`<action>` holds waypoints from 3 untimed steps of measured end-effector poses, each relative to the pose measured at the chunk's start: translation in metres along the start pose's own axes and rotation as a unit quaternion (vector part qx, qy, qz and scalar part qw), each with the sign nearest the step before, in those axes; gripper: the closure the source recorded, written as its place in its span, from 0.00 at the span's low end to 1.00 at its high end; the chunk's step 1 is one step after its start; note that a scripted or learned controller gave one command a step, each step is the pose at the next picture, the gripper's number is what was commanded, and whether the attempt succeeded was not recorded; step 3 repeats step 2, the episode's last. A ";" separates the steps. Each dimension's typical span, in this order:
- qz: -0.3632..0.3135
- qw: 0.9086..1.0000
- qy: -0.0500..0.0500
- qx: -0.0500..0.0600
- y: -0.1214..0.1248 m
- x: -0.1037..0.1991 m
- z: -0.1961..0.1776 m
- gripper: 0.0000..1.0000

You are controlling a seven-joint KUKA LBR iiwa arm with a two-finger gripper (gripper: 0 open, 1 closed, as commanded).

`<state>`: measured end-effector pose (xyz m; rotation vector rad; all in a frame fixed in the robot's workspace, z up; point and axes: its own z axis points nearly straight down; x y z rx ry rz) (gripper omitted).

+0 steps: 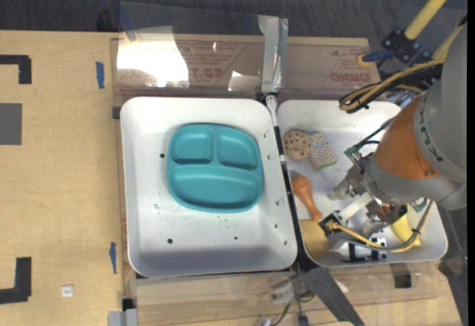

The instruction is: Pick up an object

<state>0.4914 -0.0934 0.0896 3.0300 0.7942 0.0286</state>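
The right bin (438, 243) holds a tan cookie (297, 143) with dark chips, at its far left corner. An orange spoon-like piece (304, 194) lies nearer. Gripper (355, 232) is low inside this bin; its state cannot be told.

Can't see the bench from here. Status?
Hand low in right bin, grip unclear. Orange spoon-like piece lying loose beside it. Cookie untouched. Teal tray in left bin.

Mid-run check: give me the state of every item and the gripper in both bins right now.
teal divided plate: upright, flat in left bin.
cookie: lying flat in right bin.
patterned piece: lying beside the cookie.
orange spoon: lying loose near the divider.
gripper: low in right bin, grasp unclear.
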 end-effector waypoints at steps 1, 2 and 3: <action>-0.006 1.000 0.002 -0.002 -0.003 -0.002 -0.001 0.00; -0.035 0.999 0.002 0.001 -0.003 -0.003 -0.001 0.00; -0.035 0.999 0.002 0.001 -0.003 -0.003 -0.001 0.00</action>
